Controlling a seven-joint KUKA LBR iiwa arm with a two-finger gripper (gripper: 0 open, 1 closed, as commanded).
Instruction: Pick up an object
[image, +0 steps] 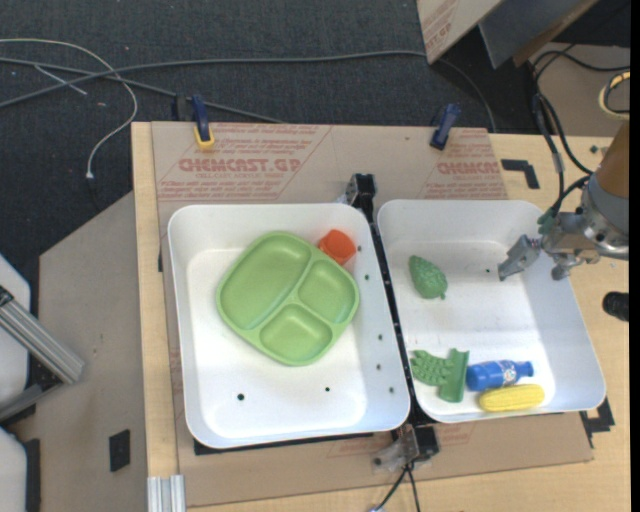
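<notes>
At the right edge of the frame I see the arm (612, 195) reaching over the right bin (570, 330). Its gripper (545, 255) hangs above the upper right part of this bin. One grey finger shows at the left of the gripper, pointing down and to the left; from this angle I cannot tell if the fingers are open or closed. I see no object between them.

Inside the right bin, a green leafy toy (428, 277) lies near the upper left part, well apart from the gripper. Along the lower side of the same bin lie three things close together: a green flat toy (442, 370) at the left, a blue bottle (498, 374) just beside it, and a yellow corn cob (513, 398) directly below the bottle, seeming to touch it.

Inside the left bin (200, 300), a green divided plate (290, 297) with three compartments lies tilted near the middle. An orange object (338, 245) sits at the plate's upper right edge, touching it.

Both bins stand side by side on the counter (300, 160), which is covered by brown cardboard held with blue clamps (203, 123) at the upper side.
</notes>
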